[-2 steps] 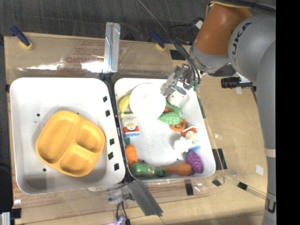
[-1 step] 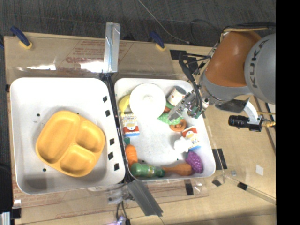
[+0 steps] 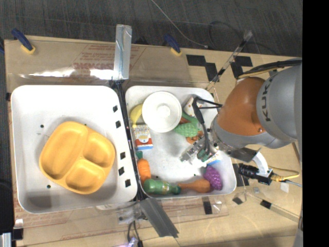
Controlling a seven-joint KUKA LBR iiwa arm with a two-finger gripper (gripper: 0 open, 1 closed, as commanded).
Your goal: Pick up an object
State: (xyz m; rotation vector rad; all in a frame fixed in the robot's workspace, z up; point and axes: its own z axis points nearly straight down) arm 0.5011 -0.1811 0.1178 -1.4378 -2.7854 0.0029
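**Arm lowered into the right bin among toy foods**

We take the white round plate (image 3: 162,111) as our landmark; it lies at the far side of the right bin (image 3: 169,161). Right of the plate and nearer the viewer, the gripper (image 3: 198,152) hangs low over the bin floor, beneath the arm's orange band (image 3: 241,109). We cannot tell how far its fingers are parted, nor whether anything sits between them. A green leafy toy (image 3: 186,129) lies just beside the plate's lower right edge, between plate and gripper. A yellow banana (image 3: 135,113) touches the plate's left rim, and below it stands a small carton (image 3: 143,137). Further toward the viewer we see an orange carrot (image 3: 143,168), a green bottle (image 3: 160,188), a tan drumstick (image 3: 196,186) and purple grapes (image 3: 213,176). Well left of the plate, the left bin (image 3: 25,153) bears a yellow divided tray (image 3: 77,156).
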